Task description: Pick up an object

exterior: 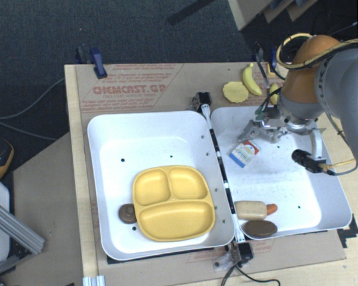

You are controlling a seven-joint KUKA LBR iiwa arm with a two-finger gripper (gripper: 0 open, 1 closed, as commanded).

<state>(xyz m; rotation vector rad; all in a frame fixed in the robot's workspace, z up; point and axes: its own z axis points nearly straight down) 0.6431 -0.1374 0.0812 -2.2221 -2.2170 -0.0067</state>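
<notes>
Figure. Overhead slanted view of the worktop (pixel 129 88) with two shallow white bins side by side. The left bin (pixel 108 148) holds a yellow divided plate (pixel 171 202) and, touching its near-left edge, a small brown disc (pixel 127 214). The right bin (pixel 323 192) holds a small white carton with blue and red print (pixel 245 152) near its left wall, a hot-dog-shaped toy (pixel 253 210) at the near-left corner, and a dark brown patty (pixel 260 228) just beside it on the near rim. Beyond the right bin, on the bare worktop, lie a banana (pixel 251 80) and a yellow slice (pixel 235 92).

The arm enters from the right; its hand (pixel 262 127) hangs over the far part of the right bin, just beyond and to the right of the carton. It carries nothing visible, and whether the fingers stand wide or narrow cannot be told from this angle.

The carton appears the likeliest target. For a sound pick, the hand should be centred over the carton, the fingers aligned across its narrow sides, and lowered until they straddle it before closing; the nearby bin wall leaves little room on the left.
</notes>
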